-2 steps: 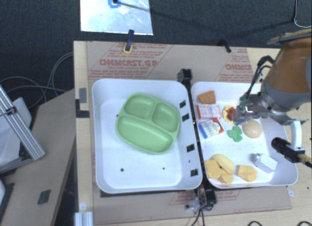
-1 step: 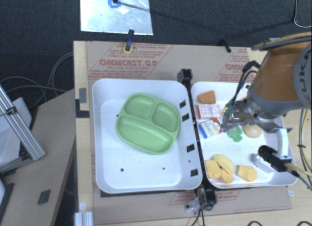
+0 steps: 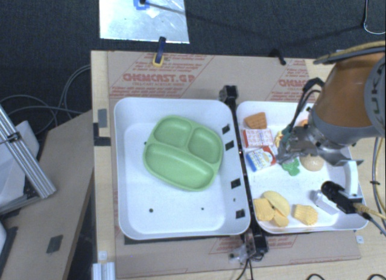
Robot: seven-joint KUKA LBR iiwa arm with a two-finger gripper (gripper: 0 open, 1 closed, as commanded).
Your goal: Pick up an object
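1. We saw the gripper [image 3: 288,150] low in the right bin [image 3: 338,224], over a green object [image 3: 292,168] beside a tan round one [image 3: 312,163].
2. We could not tell how the claw stood.
3. Packets [image 3: 258,148] lay just left; yellow pieces [image 3: 274,207] lay nearer.
4. The left bin [image 3: 129,200] held a green divided plate [image 3: 183,152].

Grey arm [image 3: 353,101] from the right, gripper [image 3: 289,149] apparently pointing down.
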